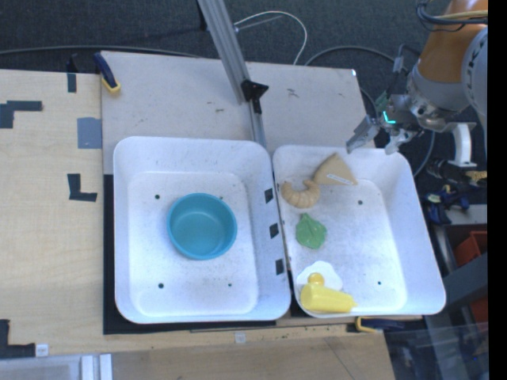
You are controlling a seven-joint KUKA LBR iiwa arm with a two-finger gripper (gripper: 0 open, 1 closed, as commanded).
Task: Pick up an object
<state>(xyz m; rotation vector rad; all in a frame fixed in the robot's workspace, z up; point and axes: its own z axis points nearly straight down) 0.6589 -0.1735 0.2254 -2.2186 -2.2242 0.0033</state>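
Observation:
My gripper (375,141) hangs over the far right corner of the right bin (396,236), open with nothing between its fingers. In that bin, a tan wedge (335,171) lies just to the left of the gripper and nearer the camera, touching a curved croissant-like piece (299,194). A green leafy piece (310,231) rests near the bin's middle left. A white fried egg (318,276) and a yellow block (327,299) sit in the near left corner. A blue bowl (202,226) stands in the left bin (142,212).
A slanted metal pole (228,42) rises behind the bins where they meet. Cables (333,54) trail across the bench behind the right bin. A yellow-and-blue clamp (106,73) sits at the bench's far left corner. Equipment crowds the right side beyond the bin.

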